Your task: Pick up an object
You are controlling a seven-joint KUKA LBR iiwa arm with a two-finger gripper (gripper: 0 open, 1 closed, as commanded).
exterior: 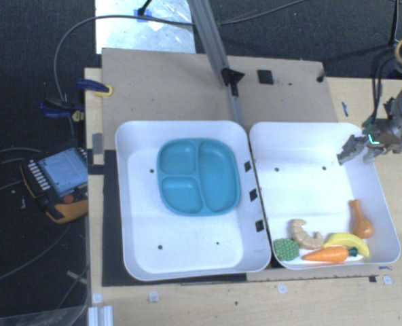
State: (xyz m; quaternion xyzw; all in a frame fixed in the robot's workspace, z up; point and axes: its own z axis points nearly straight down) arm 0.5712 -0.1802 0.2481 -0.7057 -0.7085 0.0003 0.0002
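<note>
The hand (356, 149), fingers' state untellable, hovers at the right bin's (303, 189) two o'clock; carrot (326, 254), banana (348, 242), drumstick (360, 221) crowd five o'clock.

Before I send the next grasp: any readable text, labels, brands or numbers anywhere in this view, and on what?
None can be read.
Handheld pendant left of the bins: its blue screen and the buttons beside it are too small and blurred to read.
Black tags on the seam between the two bins: no legible marks.
Blue divided plate, toy food and gripper: no print visible.
</note>
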